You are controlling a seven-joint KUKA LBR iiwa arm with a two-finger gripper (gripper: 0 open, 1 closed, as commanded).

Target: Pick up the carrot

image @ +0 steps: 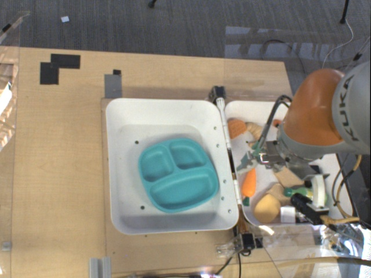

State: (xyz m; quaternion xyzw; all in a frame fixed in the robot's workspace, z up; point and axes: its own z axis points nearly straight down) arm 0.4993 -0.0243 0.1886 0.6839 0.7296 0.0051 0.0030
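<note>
The carrot (249, 183) is a small orange piece with a green tip at its near end. It lies in the right bin (264, 110) close to that bin's left wall. My gripper (251, 158) hangs just above the carrot's far end, low in the bin. The grey arm with its orange band (312, 112) reaches in from the right and hides much of the bin's middle. Nothing is seen held in the gripper.
A yellowish rounded food item (266, 208) sits right of the carrot's tip, and an orange item (236, 127) lies at the far left of the right bin. More small items crowd the bin's near right. The left bin (124, 155) holds a teal divided plate (152, 165).
</note>
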